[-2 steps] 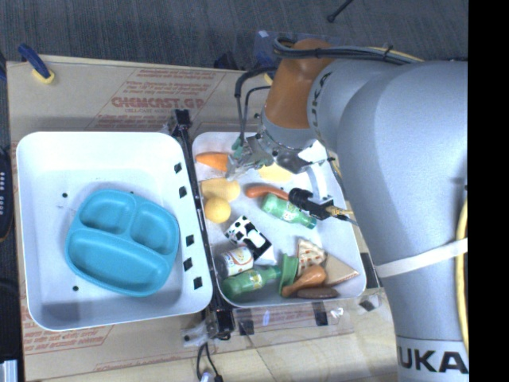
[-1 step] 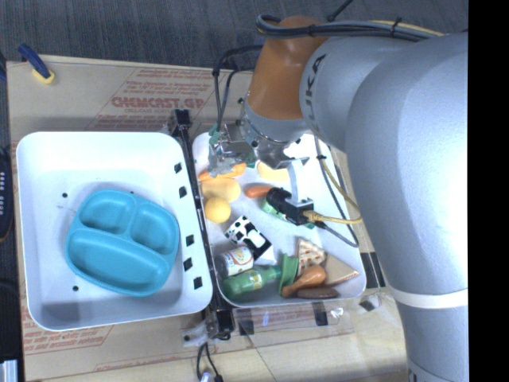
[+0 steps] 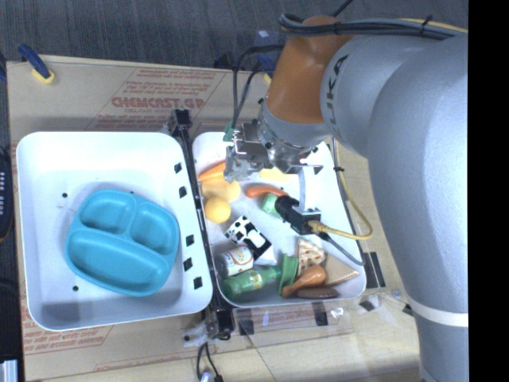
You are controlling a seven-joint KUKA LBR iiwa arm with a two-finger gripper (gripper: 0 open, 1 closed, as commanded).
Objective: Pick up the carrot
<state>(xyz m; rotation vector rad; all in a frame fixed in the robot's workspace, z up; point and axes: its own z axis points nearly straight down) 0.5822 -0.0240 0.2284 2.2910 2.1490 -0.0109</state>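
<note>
Here is the grey arm (image 3: 398,134) reaching in from the right, its orange band (image 3: 306,70) bright above the wrist; the pincer (image 3: 238,164) hangs low over the far end of the right bin (image 3: 354,281); whether it is released or clenched I cannot tell from this angle. Just beside it lies the carrot (image 3: 211,171), an orange sliver against the bin's left wall near the far corner; it looks close to the pincer, though contact is not clear. Right below sits a yellow lemon (image 3: 217,208); next a black-and-white die (image 3: 242,231); then a small can (image 3: 237,261) and a green bottle (image 3: 253,282) lying on its side at the near end. A 2nd orange piece (image 3: 266,190) lies mid-bin, beside a green item (image 3: 272,206). Over in the left bin (image 3: 48,153), a blue divided tray (image 3: 123,241) rests flat with 3 compartments; both bins sit on the cardboard-covered worktop (image 3: 135,94).
</note>
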